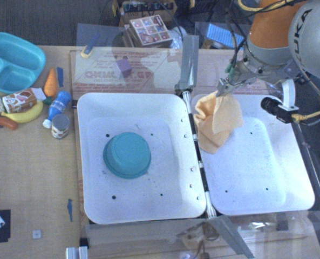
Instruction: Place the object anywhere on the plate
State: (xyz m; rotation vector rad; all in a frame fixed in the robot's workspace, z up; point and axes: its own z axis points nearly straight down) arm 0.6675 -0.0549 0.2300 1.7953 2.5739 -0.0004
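Observation:
A teal round plate (127, 155) lies upside down or as a shallow dish in the middle of the left bin (165, 117). A tan-yellow cloth (218, 122) hangs in the air over the left side of the right bin (267, 161), close to the divider between the bins. Its top corner is pinched at my gripper (225, 89), which is shut on it. The cloth droops down and to the left from the fingers. The grey arm with its orange band (278, 4) comes in from the upper right.
Left of the bins, on the wooden bench, lie a blue divided tray (11, 63), a toy carrot (51, 82), a banana (24, 114), a small bottle (57, 107) and a can (60, 126). Boxes and cables crowd the back edge. A black cable connector (278, 110) hangs over the right bin.

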